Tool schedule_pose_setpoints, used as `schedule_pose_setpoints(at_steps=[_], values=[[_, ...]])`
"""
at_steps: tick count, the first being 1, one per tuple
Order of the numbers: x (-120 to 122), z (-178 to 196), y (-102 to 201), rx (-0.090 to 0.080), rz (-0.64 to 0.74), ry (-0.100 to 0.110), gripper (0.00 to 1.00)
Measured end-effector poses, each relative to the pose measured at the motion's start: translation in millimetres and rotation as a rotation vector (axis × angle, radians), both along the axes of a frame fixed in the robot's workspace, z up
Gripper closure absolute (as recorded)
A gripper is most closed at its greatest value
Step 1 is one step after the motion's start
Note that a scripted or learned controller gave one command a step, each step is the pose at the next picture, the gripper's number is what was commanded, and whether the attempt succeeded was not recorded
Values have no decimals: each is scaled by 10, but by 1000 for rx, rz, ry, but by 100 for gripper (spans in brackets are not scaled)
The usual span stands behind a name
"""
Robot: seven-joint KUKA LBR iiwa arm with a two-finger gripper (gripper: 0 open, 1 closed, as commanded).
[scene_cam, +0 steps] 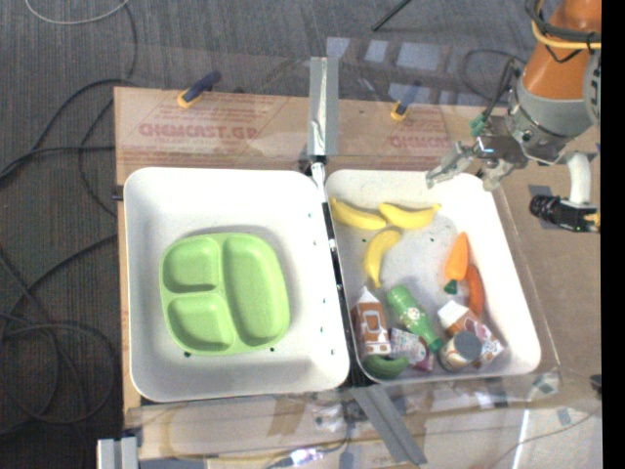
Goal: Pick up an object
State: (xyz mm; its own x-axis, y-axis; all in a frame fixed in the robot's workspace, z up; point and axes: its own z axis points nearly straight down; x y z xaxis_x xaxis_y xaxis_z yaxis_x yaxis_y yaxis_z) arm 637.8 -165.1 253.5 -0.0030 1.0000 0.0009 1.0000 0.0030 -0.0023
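The right bin (518, 291) holds a pile of toy food. Three yellow bananas (356, 214) (409, 213) (379, 253) lie at its far left. Two orange carrots (457, 257) (475, 288) lie toward its right wall. Nearer the front sit a green bottle (411, 317), a brown packet (371, 328) and a small green item (387, 365). My gripper (467, 167) hangs over the bin's far right rim, above and beyond the bananas. It is open and nothing is between its fingers (440, 172).
The left bin (146, 203) holds a green divided plate (226, 291). A metal bar (317, 115) runs back from between the bins. Cardboard (195, 125) lies under the bins, with cables on the floor at the left and back.
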Motion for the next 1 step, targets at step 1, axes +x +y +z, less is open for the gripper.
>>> schedule_pose_setpoints(at_steps=[1], values=[[0, 0, 0, 0, 0, 0, 0]])
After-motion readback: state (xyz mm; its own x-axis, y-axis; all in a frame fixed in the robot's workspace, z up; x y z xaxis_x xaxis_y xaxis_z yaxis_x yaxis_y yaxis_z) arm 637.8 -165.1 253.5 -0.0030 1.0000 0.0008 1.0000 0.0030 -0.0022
